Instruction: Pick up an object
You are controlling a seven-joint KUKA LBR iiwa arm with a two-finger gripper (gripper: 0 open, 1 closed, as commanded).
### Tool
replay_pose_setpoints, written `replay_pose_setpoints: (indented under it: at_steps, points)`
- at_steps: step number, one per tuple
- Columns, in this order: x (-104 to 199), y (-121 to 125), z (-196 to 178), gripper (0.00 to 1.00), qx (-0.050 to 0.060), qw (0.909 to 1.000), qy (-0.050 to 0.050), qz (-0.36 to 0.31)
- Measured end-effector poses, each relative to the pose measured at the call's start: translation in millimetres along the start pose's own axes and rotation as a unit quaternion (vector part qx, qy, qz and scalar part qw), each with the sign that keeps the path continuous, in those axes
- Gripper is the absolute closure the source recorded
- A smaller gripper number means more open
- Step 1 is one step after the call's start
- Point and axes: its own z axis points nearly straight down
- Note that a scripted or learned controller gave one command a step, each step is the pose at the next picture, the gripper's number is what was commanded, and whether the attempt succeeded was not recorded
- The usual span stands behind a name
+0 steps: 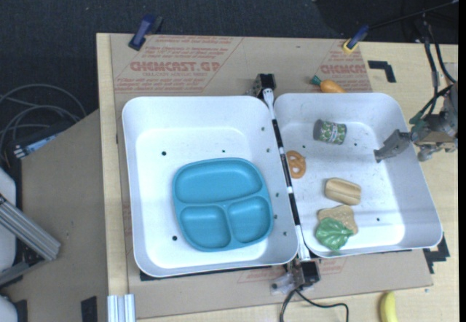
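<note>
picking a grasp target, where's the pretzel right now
In the camera view the pretzel lies in the right bin, close against its left wall by the divider between the bins. It sits below-left of the small green can and up-left of the bread roll.

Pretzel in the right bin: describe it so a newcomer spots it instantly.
Start at the right white bin, then go to its left wall beside the divider between the two bins. The pretzel lies there, below and left of the green-labelled can and above and left of the tan bread roll. It is the one small orange-brown looped piece with holes through it.
</note>
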Motion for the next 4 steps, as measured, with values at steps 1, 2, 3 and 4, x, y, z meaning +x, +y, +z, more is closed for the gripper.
replay_pose_setpoints:
  at_steps: [1, 2, 3, 4]
  points:
    - [74.1, 47.4, 79.6, 0.00, 0.002, 1.0000, 0.002, -0.001]
    - [64.6, 97.3, 139.9, 0.00, 0.000, 1.0000, 0.000, 0.000]
    - [62.9, 142.6, 140.7, 0.00, -0.001, 1.0000, 0.000, -0.001]
    - [62.8, 144.1, 128.8, 1.00, -0.004, 1.0000, -0.002, -0.001]
